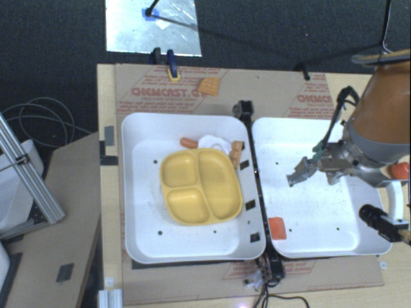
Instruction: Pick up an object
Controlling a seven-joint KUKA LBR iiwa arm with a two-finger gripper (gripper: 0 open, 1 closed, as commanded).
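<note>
Over the right bin (359, 236) the claw (297, 175) hovers, grip unreadable from here; orange block (277, 228) below sits unpicked, nothing lifted yet.

From my end the bench (160, 88) has a brown printed cardboard sheet (270, 85) under both bins. A blue and yellow clamp (172, 66) grips its far edge, with a tan waffle-looking piece (209, 85) lying on the cardboard just to its right. Past that there's a shiny foil square (153, 18) on the dark floor. Loose cables (38, 117) and an aluminium rail (29, 178) sit off left.
</note>
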